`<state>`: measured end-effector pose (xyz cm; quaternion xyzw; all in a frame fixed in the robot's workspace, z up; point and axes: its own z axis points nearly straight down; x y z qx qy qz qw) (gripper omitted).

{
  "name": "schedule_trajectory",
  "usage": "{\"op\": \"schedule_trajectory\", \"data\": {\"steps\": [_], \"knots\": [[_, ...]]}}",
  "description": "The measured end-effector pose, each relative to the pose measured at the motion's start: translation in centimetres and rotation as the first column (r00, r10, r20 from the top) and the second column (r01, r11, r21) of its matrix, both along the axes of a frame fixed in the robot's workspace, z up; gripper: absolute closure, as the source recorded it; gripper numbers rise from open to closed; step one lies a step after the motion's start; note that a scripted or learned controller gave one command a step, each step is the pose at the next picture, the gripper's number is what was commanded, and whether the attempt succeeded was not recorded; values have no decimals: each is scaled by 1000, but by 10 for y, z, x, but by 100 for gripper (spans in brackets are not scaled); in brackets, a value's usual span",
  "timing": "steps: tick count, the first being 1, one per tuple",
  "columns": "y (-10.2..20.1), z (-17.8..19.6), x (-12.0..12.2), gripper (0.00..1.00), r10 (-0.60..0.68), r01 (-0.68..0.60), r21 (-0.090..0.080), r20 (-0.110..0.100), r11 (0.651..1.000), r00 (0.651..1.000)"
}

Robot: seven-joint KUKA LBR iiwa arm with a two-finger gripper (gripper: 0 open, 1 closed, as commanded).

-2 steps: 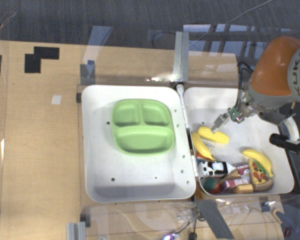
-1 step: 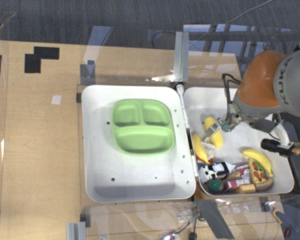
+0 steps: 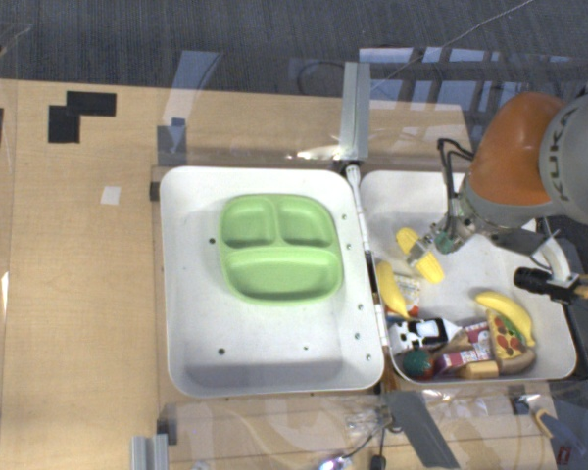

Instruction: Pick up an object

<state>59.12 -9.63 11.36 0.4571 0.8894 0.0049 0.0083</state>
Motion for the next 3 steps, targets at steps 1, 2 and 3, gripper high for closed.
{"op": "schedule_trajectory", "data": {"steps": [1,2,3], "knots": [[69,132,38,100,-100,100,1,-10,995,995],[66,151,12,100,-101,101,0,-13,995,995],[67,162,13,100,-96,96,1,-7,995,995]]}}
